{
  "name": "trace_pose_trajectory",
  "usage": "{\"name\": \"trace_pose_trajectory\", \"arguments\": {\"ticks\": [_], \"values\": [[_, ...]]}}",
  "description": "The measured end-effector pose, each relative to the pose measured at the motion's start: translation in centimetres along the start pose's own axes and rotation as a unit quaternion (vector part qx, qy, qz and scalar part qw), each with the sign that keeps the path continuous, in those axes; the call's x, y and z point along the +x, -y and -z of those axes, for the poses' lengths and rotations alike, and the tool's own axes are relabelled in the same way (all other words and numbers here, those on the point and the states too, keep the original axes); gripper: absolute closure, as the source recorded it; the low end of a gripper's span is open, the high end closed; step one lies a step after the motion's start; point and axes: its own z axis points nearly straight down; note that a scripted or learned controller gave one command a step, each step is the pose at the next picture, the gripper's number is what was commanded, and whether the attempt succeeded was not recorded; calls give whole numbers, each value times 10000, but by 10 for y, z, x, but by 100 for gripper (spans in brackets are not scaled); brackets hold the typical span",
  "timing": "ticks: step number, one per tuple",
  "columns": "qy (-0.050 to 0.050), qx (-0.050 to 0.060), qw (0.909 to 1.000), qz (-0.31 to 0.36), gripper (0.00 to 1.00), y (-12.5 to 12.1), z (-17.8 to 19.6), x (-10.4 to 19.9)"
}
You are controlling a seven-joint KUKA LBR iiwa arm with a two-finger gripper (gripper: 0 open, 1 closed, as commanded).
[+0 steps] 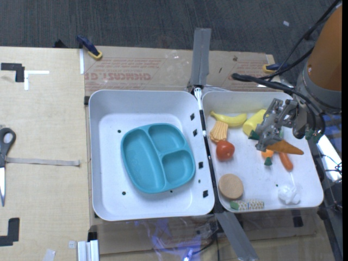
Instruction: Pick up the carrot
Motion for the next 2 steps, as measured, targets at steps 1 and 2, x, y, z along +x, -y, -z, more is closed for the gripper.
{"name": "trace_pose_trajectory", "arguments": {"ticks": [1, 2], "values": [[-24, 0, 9927, 1202, 100, 56, -127, -16], [-5, -3, 9999, 143, 100, -30, -76, 10]]}}
